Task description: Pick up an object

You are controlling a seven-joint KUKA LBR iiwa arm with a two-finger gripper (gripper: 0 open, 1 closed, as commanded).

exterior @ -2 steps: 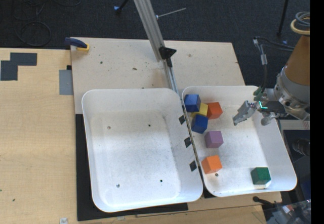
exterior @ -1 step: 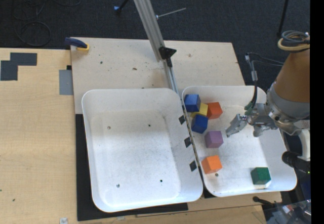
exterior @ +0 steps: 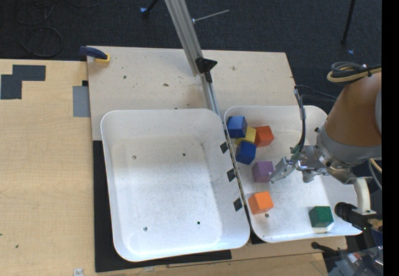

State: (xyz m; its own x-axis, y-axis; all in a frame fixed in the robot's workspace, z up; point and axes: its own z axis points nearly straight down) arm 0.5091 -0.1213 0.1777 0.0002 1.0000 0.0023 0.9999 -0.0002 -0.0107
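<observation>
The right bin (exterior: 283, 120) holds several blocks. Two blue cubes (exterior: 235, 126) (exterior: 245, 152), a yellow block (exterior: 250, 135) and an orange-red block (exterior: 264, 136) cluster at its upper left. A purple block (exterior: 262, 171) lies mid-bin, an orange block (exterior: 261, 202) near the front left, and a green block (exterior: 321, 217) at the front right. My gripper (exterior: 282, 171) hangs low over the bin, just right of the purple block, with nothing visible between its fingers.
The left bin (exterior: 124, 138) sits beside the right one, with black clips on the shared rim (exterior: 229, 175). A slanted metal pole (exterior: 186, 25) rises behind the bins. The arm's orange band (exterior: 355, 116) covers the bin's right side.
</observation>
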